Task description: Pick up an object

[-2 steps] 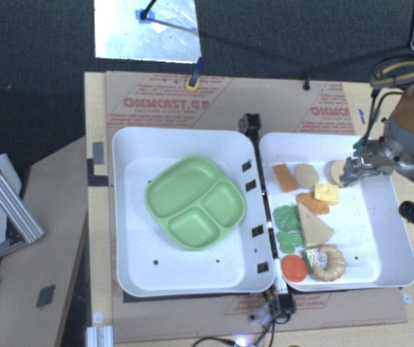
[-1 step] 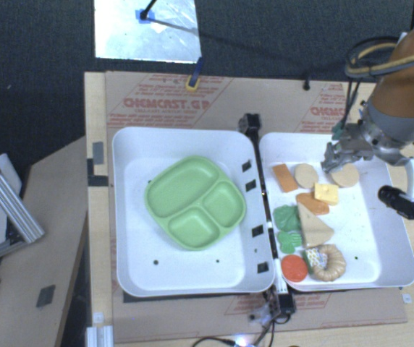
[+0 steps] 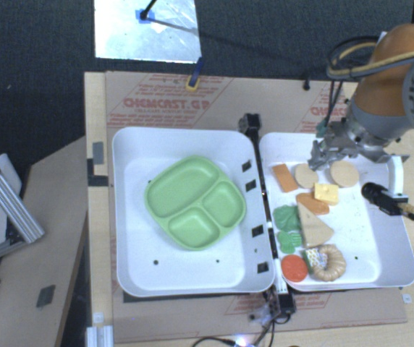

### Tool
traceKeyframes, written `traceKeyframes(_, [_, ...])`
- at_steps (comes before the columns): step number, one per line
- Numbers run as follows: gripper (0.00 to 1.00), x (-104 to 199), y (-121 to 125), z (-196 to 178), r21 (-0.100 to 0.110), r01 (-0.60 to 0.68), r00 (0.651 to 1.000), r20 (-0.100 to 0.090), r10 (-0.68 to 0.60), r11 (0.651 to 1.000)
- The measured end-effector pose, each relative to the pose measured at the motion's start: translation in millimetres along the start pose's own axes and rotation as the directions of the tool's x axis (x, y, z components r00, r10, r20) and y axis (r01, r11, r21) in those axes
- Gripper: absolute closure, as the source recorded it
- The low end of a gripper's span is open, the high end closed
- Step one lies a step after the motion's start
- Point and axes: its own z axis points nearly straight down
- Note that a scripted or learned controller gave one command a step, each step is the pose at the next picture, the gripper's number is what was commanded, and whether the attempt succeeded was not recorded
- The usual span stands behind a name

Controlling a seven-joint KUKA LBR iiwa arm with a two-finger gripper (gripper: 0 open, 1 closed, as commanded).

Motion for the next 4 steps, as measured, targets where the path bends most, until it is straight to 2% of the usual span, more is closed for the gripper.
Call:
traceKeyframes(1, [1.00, 7.3, 0.0, -17.1, 0.000, 0.002, 1.000, -0.001, -0.002, 1.000])
traceKeyframes(2, [1.00, 4.9, 1.9, -17.1, 0.000, 0.001, 1.000, 0.000, -0.001, 1.000])
traceKeyframes(3, [1.00, 15.7, 0.7, -9.8, 0.001, 0.002, 1.000, 0.000, -0.002, 1.000])
traceKeyframes(4, [1.00, 4.3, -1.0, 0.3, 0.001, -0.003, 1.000, 0.000, 0.003, 1.000])
